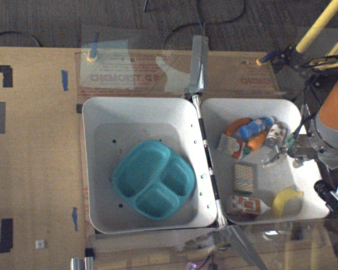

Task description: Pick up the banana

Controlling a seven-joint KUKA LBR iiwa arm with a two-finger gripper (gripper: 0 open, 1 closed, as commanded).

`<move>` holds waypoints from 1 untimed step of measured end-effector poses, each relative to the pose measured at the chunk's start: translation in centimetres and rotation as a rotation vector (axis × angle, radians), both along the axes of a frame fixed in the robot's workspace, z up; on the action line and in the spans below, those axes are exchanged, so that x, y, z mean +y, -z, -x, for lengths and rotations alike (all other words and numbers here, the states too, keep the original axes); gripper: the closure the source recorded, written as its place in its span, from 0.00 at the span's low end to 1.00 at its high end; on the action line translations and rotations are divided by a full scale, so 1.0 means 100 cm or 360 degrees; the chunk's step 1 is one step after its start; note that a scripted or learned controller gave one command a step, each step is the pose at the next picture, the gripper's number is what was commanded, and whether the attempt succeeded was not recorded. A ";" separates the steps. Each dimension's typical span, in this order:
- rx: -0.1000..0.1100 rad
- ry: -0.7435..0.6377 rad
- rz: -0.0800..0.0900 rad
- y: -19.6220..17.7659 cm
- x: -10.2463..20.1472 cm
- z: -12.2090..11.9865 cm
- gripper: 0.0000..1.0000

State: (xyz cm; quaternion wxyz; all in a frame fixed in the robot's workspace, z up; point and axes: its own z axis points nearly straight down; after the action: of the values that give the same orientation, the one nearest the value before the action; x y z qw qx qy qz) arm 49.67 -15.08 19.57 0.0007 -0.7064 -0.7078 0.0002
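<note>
Right bin (281, 107), banana (286, 200); tool (281, 148) blurred

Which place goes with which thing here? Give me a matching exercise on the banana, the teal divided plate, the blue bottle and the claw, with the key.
Things:
1. banana
2. teal divided plate
3. blue bottle
4. claw

Places:
A. alone in the left bin
B. upper part of the right bin, among the orange items
C. near corner of the right bin, at the view's lower right
D. over the middle of the right bin, above the banana in the view

Pairs: 1-C, 2-A, 3-B, 4-D
</note>
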 end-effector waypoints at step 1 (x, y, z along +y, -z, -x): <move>-0.0018 -0.0024 0.0004 0.108 -0.028 0.015 0.00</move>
State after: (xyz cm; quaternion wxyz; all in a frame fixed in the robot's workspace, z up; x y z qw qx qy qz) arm 48.21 -17.83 8.82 -0.0040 -0.7011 -0.7130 -0.0029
